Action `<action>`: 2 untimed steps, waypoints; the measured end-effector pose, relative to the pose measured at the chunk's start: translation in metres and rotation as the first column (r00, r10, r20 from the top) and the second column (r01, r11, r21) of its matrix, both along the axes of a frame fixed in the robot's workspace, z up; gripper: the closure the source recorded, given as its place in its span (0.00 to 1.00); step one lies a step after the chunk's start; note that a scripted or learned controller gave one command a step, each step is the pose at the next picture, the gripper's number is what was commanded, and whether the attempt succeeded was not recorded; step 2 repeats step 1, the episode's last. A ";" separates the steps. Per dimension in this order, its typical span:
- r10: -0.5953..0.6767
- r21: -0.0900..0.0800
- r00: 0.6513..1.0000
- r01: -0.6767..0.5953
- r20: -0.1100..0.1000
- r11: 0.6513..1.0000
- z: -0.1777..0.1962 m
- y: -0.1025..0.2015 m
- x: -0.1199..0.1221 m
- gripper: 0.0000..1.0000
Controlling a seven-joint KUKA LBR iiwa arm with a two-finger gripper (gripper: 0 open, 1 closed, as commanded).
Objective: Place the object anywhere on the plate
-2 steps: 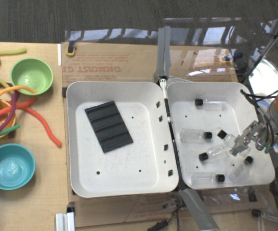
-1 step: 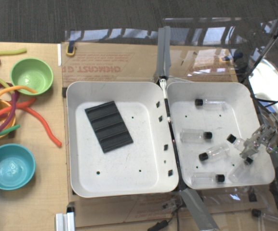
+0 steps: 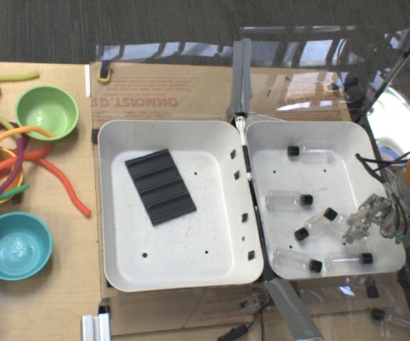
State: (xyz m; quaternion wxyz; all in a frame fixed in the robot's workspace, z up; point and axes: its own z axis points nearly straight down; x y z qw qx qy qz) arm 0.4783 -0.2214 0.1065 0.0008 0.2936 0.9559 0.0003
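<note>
The left bin (image 3: 112, 190) has open white floor all around the ribbed black plate (image 3: 160, 186), which lies tilted toward its upper left. In the right bin (image 3: 261, 212), clear vials with black caps (image 3: 290, 199) lie scattered across the middle and lower floor, close together, while the upper strip holds one vial (image 3: 308, 151). The raised rims between the bins (image 3: 247, 190) form a ridge to cross.

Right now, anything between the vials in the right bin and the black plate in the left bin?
Only the raised rims where the two white bins meet. The clear plastic vials with black caps lie right of that divider, the black ribbed rectangular plate left of it. The end effector sits near the vials at the right bin's far side.
</note>
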 end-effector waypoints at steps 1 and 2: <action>0.076 -0.001 0.997 -0.076 0.002 0.997 0.196 -0.001 0.001 1.00; 0.076 -0.001 0.997 -0.076 0.002 0.997 0.196 -0.001 0.001 1.00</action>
